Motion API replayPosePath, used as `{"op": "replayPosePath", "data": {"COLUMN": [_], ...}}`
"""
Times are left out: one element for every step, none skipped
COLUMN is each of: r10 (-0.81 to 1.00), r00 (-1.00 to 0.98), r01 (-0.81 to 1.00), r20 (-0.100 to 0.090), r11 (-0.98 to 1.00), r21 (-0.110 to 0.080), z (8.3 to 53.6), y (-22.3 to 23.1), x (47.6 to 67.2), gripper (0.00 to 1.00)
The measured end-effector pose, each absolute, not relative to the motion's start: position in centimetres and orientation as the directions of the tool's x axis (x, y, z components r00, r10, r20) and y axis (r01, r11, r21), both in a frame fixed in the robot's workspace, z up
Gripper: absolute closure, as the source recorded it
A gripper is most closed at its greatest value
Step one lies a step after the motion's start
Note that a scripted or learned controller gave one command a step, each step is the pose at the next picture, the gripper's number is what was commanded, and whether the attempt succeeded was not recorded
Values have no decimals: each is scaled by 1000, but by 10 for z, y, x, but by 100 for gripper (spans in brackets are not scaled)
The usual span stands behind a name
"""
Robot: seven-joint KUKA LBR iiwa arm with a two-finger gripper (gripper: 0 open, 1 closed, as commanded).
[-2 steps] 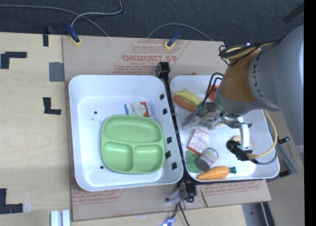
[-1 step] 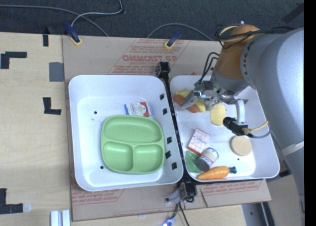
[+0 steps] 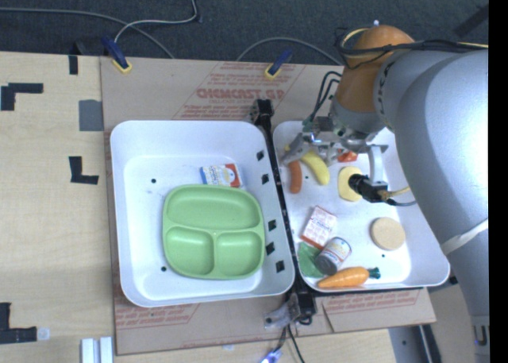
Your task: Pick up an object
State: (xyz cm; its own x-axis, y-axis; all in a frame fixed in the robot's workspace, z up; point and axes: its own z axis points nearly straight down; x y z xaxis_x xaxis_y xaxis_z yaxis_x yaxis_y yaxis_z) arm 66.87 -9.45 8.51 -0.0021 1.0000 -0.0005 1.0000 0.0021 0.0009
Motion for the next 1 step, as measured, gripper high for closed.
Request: {"op": "replayPosePath", "data": {"r10": [1000], "r00": [-3], "r01": [1000], "r20": [-1], "r11": [3], "r21": [-1], "z": [94], "y": [-94], "x": [668], "gripper": [100]}}
